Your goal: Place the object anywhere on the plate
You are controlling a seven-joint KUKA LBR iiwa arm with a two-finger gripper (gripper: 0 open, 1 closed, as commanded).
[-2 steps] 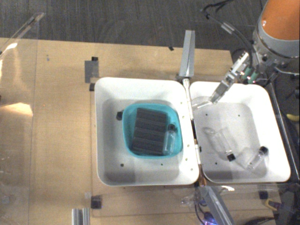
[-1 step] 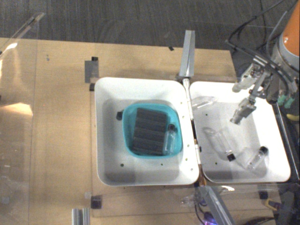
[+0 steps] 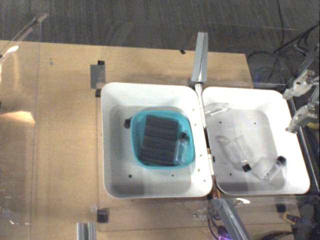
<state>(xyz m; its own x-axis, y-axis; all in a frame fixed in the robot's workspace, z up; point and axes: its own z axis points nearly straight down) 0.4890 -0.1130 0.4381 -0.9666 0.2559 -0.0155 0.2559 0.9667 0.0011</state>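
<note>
Wooden bench point(image 3: 60, 149) at far left, bare apart from glare off a clear sheet. Left bin point(image 3: 112, 134): a teal square plate point(image 3: 136, 134) sits near its centre. On the plate lies a dark ribbed block point(image 3: 159, 140), covering most of it. A small clear bottle point(image 3: 182, 146) lies on the plate's right side, just beside the block. Right bin point(image 3: 280, 134): several clear plastic bottles with dark caps point(image 3: 262, 170) lie toward its lower right corner, another clear bottle point(image 3: 216, 108) at its upper left. Gripper point(image 3: 303, 104) hangs at the right bin's outer edge, well away from the plate; cannot tell its state from here.
</note>
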